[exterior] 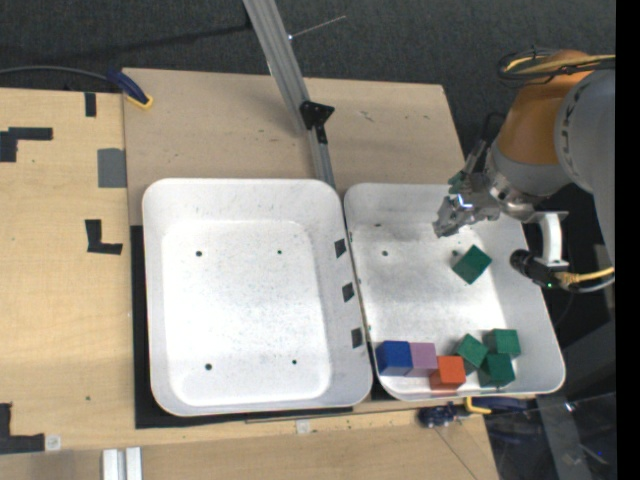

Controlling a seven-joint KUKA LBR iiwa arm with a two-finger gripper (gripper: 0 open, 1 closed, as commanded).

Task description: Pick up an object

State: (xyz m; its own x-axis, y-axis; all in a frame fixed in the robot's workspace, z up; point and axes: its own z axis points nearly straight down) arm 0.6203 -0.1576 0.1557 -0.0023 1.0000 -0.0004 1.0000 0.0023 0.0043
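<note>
The pick does not look finished yet. The claw point(458, 211) hangs over the far part of the right bin point(400, 208), reaching in from the right under the arm's orange band point(535, 128), and I cannot tell from this slanted view how it is set. Nothing can be seen caught in it.

The closest candidate is a lone green block point(471, 264), tilted on a corner, lying just near-side and a little right of the claw — apart from it, as far as the view shows, though whether it rests on the bin floor or is slightly lifted is hard to judge.

The other pieces sit well away, bunched along the near edge of the same bin: a blue block point(394, 356), a purple block point(423, 356) touching it, an orange block point(450, 370) just beside that, and a cluster of green blocks point(490, 355) at the right end. The left bin point(160, 268) lies beside the right one on the tabletop point(60, 268).

So what seems done is the approach — the arm is in the correct bin and close to a target. What seems left is the real work: settle over the lone green block, close on it, and lift it clear. The block's tilt may make a clean hold less certain.
</note>
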